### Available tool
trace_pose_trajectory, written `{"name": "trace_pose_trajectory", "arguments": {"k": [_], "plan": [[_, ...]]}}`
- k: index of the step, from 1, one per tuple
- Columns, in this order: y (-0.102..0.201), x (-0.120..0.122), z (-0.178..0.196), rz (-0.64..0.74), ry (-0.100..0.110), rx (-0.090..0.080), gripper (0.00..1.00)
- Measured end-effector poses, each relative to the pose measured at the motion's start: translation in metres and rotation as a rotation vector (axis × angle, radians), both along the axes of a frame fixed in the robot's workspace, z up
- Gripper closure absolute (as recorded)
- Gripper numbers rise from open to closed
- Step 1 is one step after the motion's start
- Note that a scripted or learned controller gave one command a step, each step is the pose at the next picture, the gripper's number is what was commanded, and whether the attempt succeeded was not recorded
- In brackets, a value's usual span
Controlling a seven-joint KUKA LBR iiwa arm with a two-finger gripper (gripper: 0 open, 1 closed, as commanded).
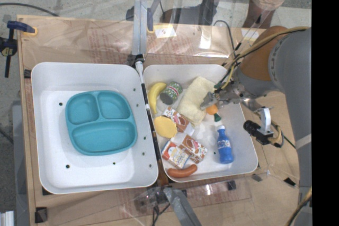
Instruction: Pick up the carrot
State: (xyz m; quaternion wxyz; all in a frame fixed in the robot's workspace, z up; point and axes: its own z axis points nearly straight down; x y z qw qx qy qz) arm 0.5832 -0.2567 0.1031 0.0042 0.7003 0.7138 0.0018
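Observation:
The carrot (211,109) shows as a small orange piece in the right bin (248,159), between the pale yellow sponge (193,99) and the blue bottle (224,144). My gripper (212,104) is low in that bin, right over the carrot and touching or nearly touching it. The gripper body hides most of the carrot. The grey arm with its orange band (260,61) reaches in from the right.
The right bin also holds a banana (154,96), a can (170,92), a yellow round piece (164,126), snack packets (184,150) and a sausage (181,171). A blue divided plate (100,121) lies in the left bin (38,114). A person stands behind the bench.

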Motion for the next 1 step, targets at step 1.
{"name": "trace_pose_trajectory", "arguments": {"k": [1], "plan": [[0.0580,-0.0093,0.0866,-0.065,0.010,0.003,1.00]]}}
